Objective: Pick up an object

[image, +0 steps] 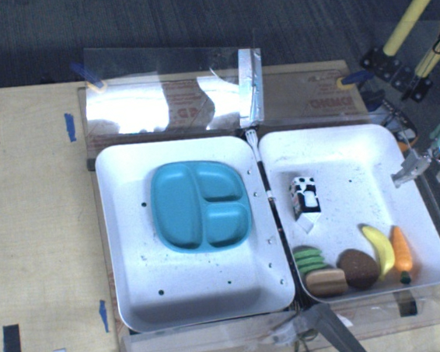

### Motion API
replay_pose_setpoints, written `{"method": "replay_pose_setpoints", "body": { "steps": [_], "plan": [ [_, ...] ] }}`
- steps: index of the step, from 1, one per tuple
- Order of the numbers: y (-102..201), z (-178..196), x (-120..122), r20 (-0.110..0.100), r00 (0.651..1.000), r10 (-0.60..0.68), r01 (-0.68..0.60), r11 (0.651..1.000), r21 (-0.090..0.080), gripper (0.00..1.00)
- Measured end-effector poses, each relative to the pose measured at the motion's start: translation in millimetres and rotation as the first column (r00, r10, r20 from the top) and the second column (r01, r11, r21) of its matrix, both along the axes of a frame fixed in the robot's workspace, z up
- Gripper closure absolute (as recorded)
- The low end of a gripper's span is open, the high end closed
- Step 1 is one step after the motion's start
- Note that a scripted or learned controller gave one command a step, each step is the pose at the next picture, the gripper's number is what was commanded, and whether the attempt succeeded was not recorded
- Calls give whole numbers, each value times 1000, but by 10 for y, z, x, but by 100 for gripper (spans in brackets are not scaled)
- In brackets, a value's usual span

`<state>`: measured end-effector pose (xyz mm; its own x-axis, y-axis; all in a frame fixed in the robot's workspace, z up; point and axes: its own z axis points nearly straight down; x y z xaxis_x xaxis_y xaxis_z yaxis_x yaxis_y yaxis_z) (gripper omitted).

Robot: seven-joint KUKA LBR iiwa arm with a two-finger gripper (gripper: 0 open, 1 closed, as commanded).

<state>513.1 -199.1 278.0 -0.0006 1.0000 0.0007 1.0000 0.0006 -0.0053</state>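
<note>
Five toy foods crowd the near edge of the right bin [341, 139]: one banana [379, 247], one carrot [401, 251] touching it toward the near right corner, one brown round piece [359, 267], one tan block [326, 281] and one green ridged piece [308, 260] at the near left corner. A black-and-white item [305, 195] lies apart, toward the left wall; what it is stays unclear. The left bin [133, 243] holds one blue divided plate [201, 204]. The gripper [421, 159] sits at the right bin's right rim, cut off and blurred; I cannot tell how it stands.
</note>
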Motion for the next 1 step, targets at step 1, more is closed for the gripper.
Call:
{"method": "replay_pose_setpoints", "body": {
  "steps": [1],
  "plan": [
    [453, -1407, 3, -9, 936, -353, 353, 936, -1, 0]
  ]
}}
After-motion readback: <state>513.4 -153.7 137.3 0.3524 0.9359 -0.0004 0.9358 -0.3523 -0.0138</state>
